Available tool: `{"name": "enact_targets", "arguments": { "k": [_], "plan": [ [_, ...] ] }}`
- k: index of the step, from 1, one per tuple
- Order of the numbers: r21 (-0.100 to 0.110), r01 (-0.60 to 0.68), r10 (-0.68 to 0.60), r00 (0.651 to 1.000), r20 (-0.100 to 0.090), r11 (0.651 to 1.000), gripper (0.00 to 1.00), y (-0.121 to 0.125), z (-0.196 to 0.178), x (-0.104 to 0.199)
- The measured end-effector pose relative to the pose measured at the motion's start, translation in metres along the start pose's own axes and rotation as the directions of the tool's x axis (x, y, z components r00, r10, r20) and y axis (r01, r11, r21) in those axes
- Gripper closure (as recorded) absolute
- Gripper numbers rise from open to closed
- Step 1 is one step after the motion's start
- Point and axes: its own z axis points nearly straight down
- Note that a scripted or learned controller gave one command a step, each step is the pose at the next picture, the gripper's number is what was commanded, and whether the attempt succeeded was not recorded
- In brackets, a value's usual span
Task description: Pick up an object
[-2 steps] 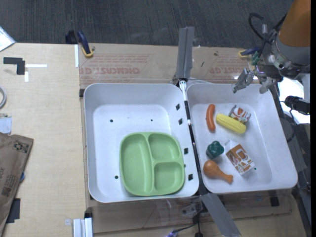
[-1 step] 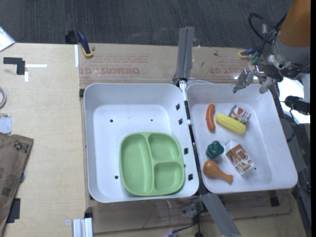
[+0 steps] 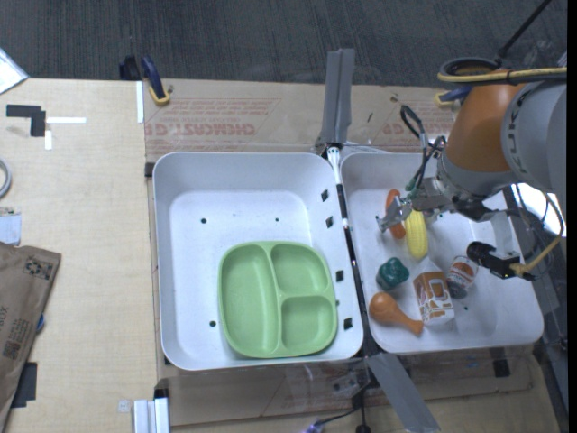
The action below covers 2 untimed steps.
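My gripper is low in the right bin, near its back left part, with the grey arm and orange band coming in from the right. It sits right over a small orange piece and the upper end of a yellow corn cob. In front of them lie a dark green item, an orange gourd-shaped toy, a small orange and white carton and a small can. Whether the gripper touches the orange piece or the corn cannot be told.
The left bin holds a light green divided plate toward its front right. A grey divider bar stands behind the seam between the bins. Cables hang off the arm over the right bin's far right side.
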Motion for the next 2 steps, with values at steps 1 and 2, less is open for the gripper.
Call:
{"name": "enact_targets", "arguments": {
  "k": [1, 2],
  "plan": [
    [-0.002, 0.081, -0.081, 0.997, 0.001, 0.997, 0.0, 0.019, -0.059, 0.01],
    [0.0, 0.081, -0.081, 0.997, 0.001, 0.997, 0.0, 0.018, 0.002, 0.01]
  ]
}}
